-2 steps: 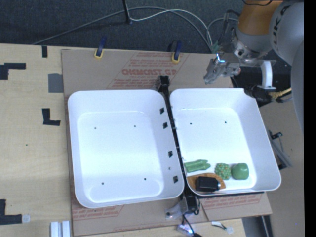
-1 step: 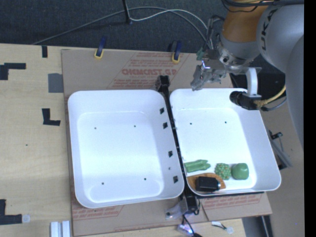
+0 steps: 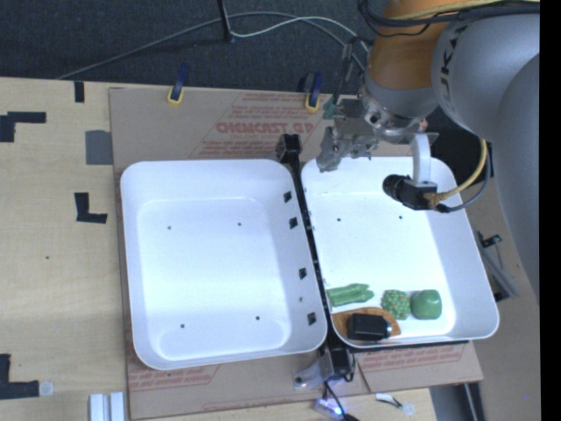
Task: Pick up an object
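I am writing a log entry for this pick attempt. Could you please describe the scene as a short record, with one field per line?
arm: gripper hangs over the far edge of the right bin, near the divider
gripper contents: nothing seen between the fingers
left bin: white, shallow
right bin items: green bean pod, broccoli piece, green round piece, black object lying on an orange piece
item location: all clustered at the near edge, far from the gripper
task status: no object picked yet
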`<state>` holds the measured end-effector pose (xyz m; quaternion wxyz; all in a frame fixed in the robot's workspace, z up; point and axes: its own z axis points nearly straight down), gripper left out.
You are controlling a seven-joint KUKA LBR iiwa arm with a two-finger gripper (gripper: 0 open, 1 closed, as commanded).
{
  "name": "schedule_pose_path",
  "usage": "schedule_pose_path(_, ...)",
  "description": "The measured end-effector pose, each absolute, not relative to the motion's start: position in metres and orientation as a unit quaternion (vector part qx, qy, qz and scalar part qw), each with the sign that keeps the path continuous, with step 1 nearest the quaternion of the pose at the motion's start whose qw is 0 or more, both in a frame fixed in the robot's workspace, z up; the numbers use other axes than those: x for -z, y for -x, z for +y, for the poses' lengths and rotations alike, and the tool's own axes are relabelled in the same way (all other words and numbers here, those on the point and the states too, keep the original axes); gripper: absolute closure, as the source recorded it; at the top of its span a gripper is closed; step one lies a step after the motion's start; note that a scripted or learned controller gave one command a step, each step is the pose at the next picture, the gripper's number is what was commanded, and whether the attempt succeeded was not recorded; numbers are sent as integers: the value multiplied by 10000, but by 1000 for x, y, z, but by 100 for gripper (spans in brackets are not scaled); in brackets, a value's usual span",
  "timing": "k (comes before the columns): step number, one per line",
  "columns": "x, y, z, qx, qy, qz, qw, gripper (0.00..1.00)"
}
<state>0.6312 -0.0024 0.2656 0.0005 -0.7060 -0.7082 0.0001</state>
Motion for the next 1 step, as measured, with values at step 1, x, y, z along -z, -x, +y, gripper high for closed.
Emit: schedule_pose_path(1, -244, -606, 46, -7, 7058, -7084, 10, 100)
